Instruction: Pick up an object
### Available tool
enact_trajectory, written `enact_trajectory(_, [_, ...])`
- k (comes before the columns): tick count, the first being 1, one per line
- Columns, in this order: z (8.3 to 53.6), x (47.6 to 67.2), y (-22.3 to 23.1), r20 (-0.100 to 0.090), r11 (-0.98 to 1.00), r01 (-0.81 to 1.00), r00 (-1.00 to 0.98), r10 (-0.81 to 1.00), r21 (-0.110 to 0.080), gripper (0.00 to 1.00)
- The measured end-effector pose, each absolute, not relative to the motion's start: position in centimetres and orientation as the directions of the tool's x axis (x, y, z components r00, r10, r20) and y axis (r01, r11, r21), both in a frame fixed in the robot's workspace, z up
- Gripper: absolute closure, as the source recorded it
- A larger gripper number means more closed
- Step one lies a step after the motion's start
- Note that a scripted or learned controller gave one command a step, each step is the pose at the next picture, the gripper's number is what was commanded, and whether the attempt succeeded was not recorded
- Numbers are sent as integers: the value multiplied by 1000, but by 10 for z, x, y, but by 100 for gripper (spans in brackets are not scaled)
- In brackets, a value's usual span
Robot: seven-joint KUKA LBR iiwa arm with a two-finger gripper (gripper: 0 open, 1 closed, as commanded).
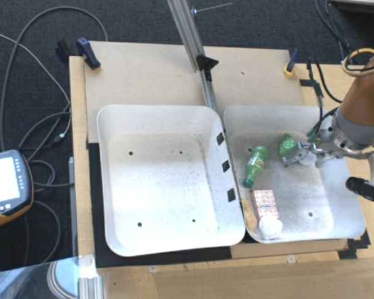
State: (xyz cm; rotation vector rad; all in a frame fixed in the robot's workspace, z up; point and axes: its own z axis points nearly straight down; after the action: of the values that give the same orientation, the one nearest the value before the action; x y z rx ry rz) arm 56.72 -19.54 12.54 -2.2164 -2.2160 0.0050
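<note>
**Pick not done — claw low in right bin, nothing lifted**

I see the gripper [297, 156] down by the right bin's [346, 229] far-right side, right beside a small green object [288, 145], possibly touching it. I can't tell whether the claw is open or closed; too small and blurred. The green bottle [255, 165] lies tilted mid-bin, near the claw but apart. The carton [265, 209] sits at the near edge, well apart. Grasp and lift both remain, I judge.
</note>
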Motion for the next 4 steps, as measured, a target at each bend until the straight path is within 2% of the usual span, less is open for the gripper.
enact_trajectory(1, [90, 567, -194, 3, 1, 1000, -1, 1000, -7, 0])
enact_trajectory(2, [104, 568, -195, 2, 1, 1000, -1, 1000, 0, 100])
enact_trajectory(3, [166, 571, -202, -3, 1, 1000, -1, 1000, 8, 100])
enact_trajectory(4, [221, 573, -203, -3, 2, 1000, -2, 1000, 8, 100])
